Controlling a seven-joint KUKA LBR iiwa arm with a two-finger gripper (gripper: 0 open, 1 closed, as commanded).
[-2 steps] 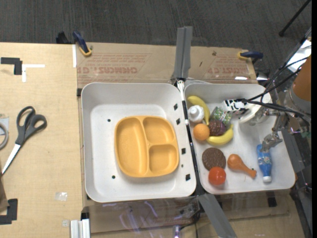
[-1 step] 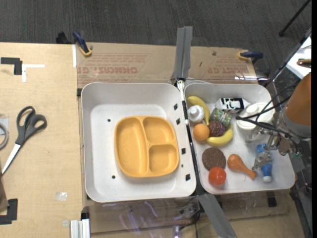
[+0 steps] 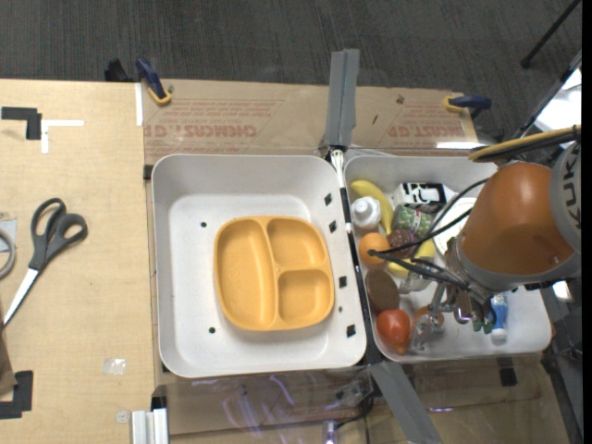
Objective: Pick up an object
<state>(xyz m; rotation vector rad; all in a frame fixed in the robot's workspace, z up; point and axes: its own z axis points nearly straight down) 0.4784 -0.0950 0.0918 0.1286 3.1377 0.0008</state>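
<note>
The right bin (image 3: 527,340) holds a heap of small things. Along its left side lie a yellow banana (image 3: 370,193), a white bottle (image 3: 366,213), an orange ball (image 3: 373,247), a brown oval thing (image 3: 382,289) and a red tomato-like ball (image 3: 393,327). A green and purple packet (image 3: 408,222) and a black-and-white item (image 3: 423,193) sit further back. My gripper (image 3: 433,324) hangs low over the bin's front, just right of the red ball. The arm's orange band (image 3: 513,220) hides much of the bin's middle. A blue item (image 3: 499,314) peeks out beside the wrist.
The left bin (image 3: 176,248) holds a yellow divided plate (image 3: 274,272). Scissors (image 3: 46,239) lie on the bench at the far left. A grey bar (image 3: 341,95) and blue clamps (image 3: 153,80) stand behind the bins.
</note>
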